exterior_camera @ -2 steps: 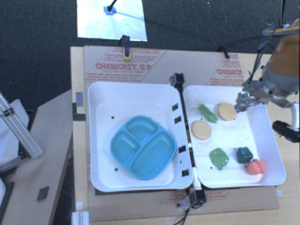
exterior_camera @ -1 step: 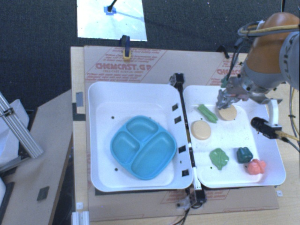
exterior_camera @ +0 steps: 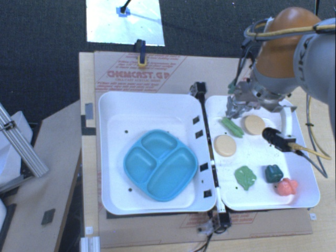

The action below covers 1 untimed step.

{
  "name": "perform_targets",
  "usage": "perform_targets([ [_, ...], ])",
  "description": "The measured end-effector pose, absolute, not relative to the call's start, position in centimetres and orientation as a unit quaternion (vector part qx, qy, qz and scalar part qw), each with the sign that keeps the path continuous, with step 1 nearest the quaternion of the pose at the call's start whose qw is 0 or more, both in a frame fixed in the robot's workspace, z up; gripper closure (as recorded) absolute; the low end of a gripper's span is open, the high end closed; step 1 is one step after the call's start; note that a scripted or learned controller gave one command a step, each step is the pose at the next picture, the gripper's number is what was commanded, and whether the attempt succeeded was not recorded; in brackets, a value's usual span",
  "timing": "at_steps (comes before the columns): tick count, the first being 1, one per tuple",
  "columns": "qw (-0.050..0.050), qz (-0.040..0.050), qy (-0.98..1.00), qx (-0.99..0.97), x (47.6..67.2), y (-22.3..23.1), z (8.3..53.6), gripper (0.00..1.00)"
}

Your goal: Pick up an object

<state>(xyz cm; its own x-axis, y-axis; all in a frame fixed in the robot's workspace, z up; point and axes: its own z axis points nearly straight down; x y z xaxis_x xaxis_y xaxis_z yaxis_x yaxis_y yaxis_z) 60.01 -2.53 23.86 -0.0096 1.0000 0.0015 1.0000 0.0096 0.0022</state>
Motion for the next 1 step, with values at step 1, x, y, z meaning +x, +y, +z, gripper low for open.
perform_targets([
  [1,0.0,0.0014,0.71,0.704,60.24,2.48,24.51,1.0],
])
